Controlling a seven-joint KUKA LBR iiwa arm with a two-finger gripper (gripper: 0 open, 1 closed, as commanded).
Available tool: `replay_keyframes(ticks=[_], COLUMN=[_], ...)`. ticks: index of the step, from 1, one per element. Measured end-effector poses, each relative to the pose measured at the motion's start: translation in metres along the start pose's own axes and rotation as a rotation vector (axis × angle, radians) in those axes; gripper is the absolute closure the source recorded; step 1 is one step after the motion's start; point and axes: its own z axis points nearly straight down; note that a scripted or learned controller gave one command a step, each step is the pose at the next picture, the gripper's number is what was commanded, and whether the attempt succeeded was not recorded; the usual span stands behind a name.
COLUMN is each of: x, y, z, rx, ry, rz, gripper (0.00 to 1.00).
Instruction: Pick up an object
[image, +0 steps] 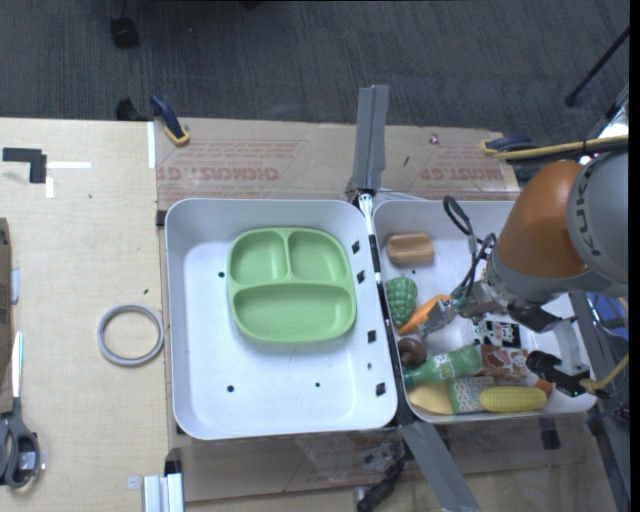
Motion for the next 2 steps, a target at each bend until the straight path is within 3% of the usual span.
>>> replay_keyframes(ticks=[1, 2], x=[0.039, 0.069], y=[-0.022, 0.022], z=[-0.099, -0.125], rx=[0.001, 0.003], ry=[-0.001, -0.002], rz=[0.328, 0.406], gripper=[0.00, 0.00])
